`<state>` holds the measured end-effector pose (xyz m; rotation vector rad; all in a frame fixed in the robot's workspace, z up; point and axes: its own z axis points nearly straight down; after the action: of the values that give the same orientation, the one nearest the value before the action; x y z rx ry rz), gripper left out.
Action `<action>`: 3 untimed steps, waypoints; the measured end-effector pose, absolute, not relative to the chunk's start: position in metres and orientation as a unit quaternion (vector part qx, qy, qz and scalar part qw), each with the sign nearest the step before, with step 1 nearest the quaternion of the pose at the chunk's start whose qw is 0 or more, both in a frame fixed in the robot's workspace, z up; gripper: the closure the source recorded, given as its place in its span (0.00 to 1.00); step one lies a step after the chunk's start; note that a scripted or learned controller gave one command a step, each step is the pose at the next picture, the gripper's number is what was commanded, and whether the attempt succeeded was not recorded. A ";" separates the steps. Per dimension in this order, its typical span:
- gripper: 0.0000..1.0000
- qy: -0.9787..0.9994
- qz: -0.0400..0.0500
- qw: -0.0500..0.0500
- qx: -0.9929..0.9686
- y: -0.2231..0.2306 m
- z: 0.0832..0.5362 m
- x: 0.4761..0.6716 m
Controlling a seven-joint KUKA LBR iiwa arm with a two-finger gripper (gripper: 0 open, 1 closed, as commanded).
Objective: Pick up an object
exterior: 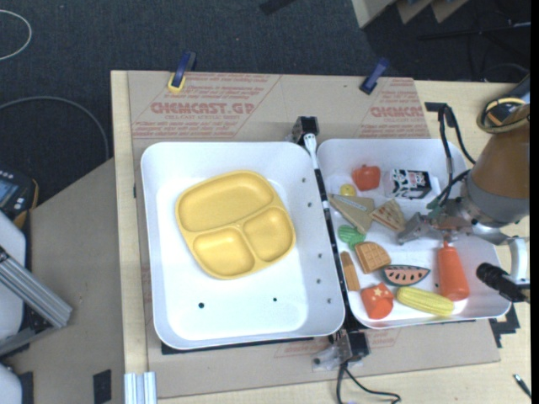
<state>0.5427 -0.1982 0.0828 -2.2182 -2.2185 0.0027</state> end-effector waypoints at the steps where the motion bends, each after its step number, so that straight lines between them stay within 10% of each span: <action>1: 1.00 -0.707 0.000 0.000 -0.707 -0.199 0.095 0.544; 3: 1.00 -0.708 -0.001 -0.002 -0.707 -0.201 0.200 0.557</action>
<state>0.5571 -0.2013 0.1996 -2.2231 -2.2267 -0.0023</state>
